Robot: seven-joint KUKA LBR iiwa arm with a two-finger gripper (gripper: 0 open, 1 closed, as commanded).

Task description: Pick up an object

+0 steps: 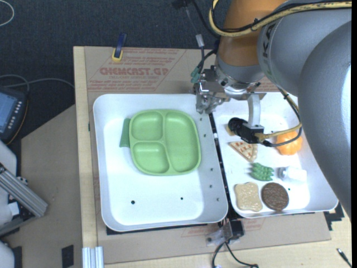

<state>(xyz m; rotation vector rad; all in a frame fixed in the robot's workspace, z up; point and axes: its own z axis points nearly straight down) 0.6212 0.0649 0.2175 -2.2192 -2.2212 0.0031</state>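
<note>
The pincer (207, 100) hangs over the far end of the seam where the left bin (162, 201) and the right bin (315, 191) meet. I cannot tell whether it stands wide or narrow.

The likeliest target is the pizza slice (243, 149), which lies in the right bin, down and to the view's right of the pincer. Its long axis slants roughly along that same line. Beyond it from the pincer sit a green toy (261, 172), a toast piece (247, 197) and a brown disc (275, 196), all close-set. The slice itself has bare floor around it, though the bin's inner rim runs just beside it. The green plate (164, 141) lies on the pincer's other side.
</note>
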